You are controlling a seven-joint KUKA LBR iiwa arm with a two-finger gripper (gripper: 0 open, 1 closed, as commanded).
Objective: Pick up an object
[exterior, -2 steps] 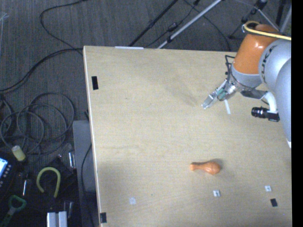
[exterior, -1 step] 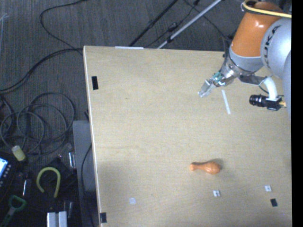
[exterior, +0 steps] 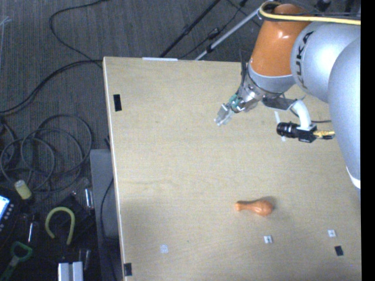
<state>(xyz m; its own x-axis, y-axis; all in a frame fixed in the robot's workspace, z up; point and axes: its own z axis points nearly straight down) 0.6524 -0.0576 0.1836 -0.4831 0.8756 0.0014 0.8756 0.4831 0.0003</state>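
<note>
The arm (exterior: 316,51) comes in from the upper right of the frame, its orange band (exterior: 278,40) sitting above the wrist and the grey body filling the right edge. The gripper (exterior: 224,116) hangs at upper centre-right, above the tan board (exterior: 176,157), tilted down and to the left. Whether it is wide or narrow I cannot tell; the tip is small and blurred, and nothing can be made out in it. A short black part with a yellow end (exterior: 300,132) sticks out just right of the wrist.

The one object on the board is a small orange piece (exterior: 255,207), bulb-shaped with a narrow neck pointing left, lying flat at lower centre-right. It is well apart from the gripper, below it and slightly to the right, touching nothing.

A black mark (exterior: 117,102) sits near the board's upper left edge. Cables (exterior: 47,139) loop on the dark floor at left, with a green hook-shaped tool (exterior: 58,222) at lower left.
</note>
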